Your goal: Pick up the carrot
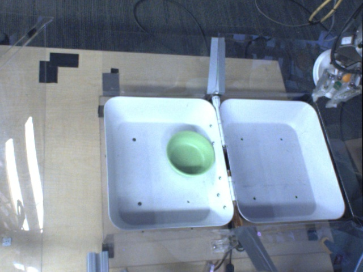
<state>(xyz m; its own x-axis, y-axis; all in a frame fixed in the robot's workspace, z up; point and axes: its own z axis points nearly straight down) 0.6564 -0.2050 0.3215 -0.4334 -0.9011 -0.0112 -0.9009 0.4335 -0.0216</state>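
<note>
Orange carrot (346, 78) (small) between jaws (344, 83)

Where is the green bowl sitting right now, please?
The green bowl sits in the left bin, toward its right side near the divider between the bins.

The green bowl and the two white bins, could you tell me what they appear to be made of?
The green bowl looks like matte plastic: even pale green colour, soft shading, no sharp glints. The left bin and the right bin look like thin white moulded plastic, with rounded corners and a smooth, dull sheen, though painted metal cannot be ruled out.
</note>
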